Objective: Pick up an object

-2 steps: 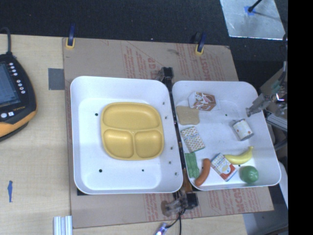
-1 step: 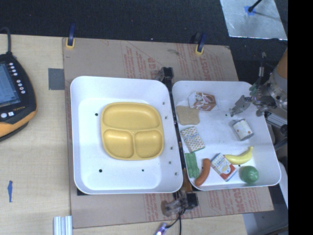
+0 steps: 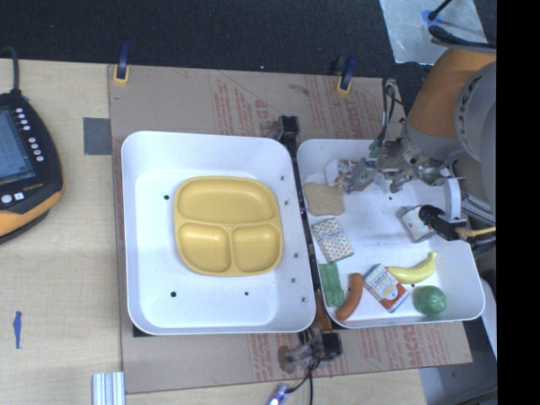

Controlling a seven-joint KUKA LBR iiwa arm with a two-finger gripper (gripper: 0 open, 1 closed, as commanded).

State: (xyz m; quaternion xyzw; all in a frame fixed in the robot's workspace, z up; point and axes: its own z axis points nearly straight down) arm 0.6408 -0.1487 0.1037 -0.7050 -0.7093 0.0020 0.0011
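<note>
My gripper (image 3: pixel 361 176) hangs low over the back of the right bin (image 3: pixel 460 256), with the grey arm reaching in from the right. Just left of it lies a small crumpled whitish item with red marks (image 3: pixel 343 170); whether the gripper touches it I cannot tell. A tan bread slice (image 3: pixel 323 198) lies by the bin's left wall. Nearer the front are a checkered packet (image 3: pixel 332 240), a green cucumber (image 3: pixel 331 283), a red-brown sausage (image 3: pixel 351 297), a small colourful carton (image 3: pixel 386 287), a yellow banana (image 3: pixel 414 268) and a green lime (image 3: pixel 430 300).
The left bin (image 3: pixel 148 226) holds a yellow divided plate (image 3: pixel 228 224). An orange-and-black handheld pendant (image 3: pixel 21 167) lies on the bench at far left. Clamps (image 3: pixel 122 67) hold the cardboard sheet at the back edge.
</note>
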